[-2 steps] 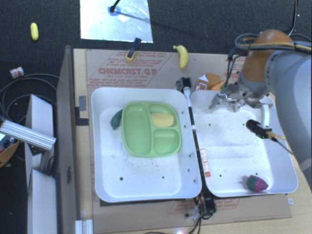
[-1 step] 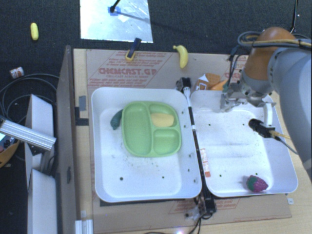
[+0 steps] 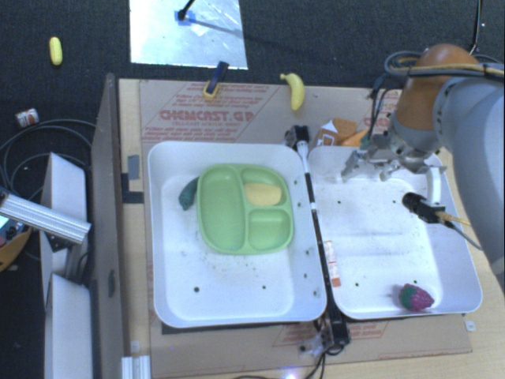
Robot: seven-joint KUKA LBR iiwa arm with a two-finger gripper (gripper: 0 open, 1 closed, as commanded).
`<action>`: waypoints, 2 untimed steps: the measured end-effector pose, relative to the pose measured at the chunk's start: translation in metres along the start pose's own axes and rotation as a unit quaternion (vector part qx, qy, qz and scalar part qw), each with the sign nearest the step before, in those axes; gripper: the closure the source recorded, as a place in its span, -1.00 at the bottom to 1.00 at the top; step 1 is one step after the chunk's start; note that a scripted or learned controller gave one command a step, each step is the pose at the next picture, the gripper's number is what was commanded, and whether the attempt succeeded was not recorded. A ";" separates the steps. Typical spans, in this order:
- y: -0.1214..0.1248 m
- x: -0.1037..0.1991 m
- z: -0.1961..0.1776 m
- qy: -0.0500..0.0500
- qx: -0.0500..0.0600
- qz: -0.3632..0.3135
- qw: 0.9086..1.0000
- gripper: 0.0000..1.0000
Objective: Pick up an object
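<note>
One strawberry toy [image 3: 416, 297] at lower right, long axis left-right, leafy end left, tool [image 3: 368, 165] spread, cardboard reading CHEMCAST GP [image 3: 207, 117].

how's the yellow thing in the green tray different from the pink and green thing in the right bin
The yellow piece is plain yellow and oblong; the strawberry-like toy is pink with a green end and more rounded. The yellow piece lies in a compartment of the green divided tray in the left bin; the strawberry-like toy lies straight on the floor of the right bin, near its front corner. Both are small, and both lie apart from the gripper.
</note>
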State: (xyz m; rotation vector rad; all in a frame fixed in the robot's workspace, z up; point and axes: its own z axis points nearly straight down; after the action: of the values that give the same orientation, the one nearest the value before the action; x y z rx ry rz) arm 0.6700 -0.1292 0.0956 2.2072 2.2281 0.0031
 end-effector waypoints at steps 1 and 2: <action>0.000 0.000 0.000 0.000 0.000 0.000 1.000 -1.00; 0.000 0.000 0.000 0.000 0.000 0.000 1.000 -1.00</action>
State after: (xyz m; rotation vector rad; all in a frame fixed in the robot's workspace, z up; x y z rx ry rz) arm 0.6700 -0.1292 0.0956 2.2072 2.2281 0.0031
